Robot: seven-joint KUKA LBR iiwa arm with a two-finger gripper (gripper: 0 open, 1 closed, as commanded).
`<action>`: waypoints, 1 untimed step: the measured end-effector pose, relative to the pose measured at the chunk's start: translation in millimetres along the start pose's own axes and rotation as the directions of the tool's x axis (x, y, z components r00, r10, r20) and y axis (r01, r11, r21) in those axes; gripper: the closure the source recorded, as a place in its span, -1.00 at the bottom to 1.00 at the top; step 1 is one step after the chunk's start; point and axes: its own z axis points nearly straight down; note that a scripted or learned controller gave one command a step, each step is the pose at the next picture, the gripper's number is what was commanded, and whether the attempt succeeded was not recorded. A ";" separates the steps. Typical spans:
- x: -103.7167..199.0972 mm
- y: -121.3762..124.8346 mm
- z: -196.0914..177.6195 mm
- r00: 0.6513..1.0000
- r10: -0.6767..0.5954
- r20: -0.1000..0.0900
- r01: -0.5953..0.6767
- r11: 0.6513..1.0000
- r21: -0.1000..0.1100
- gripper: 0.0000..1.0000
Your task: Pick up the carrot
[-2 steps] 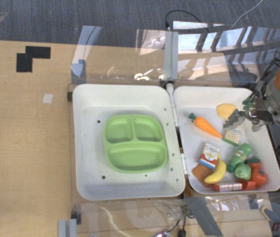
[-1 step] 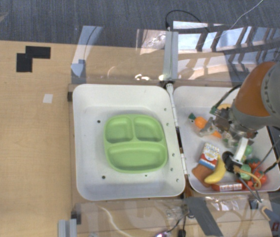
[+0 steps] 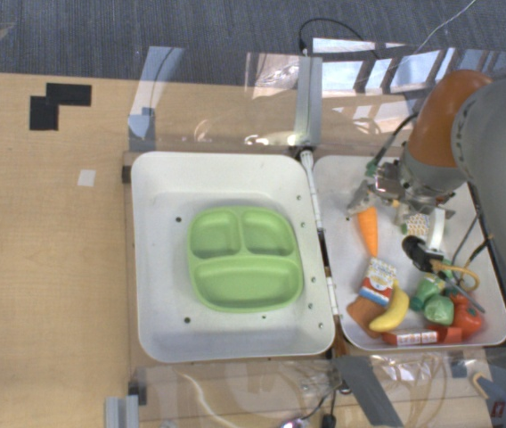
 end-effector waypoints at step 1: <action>2.5 2.5 -13.1 1.000 -0.006 -0.002 0.006 1.000 -0.008 1.00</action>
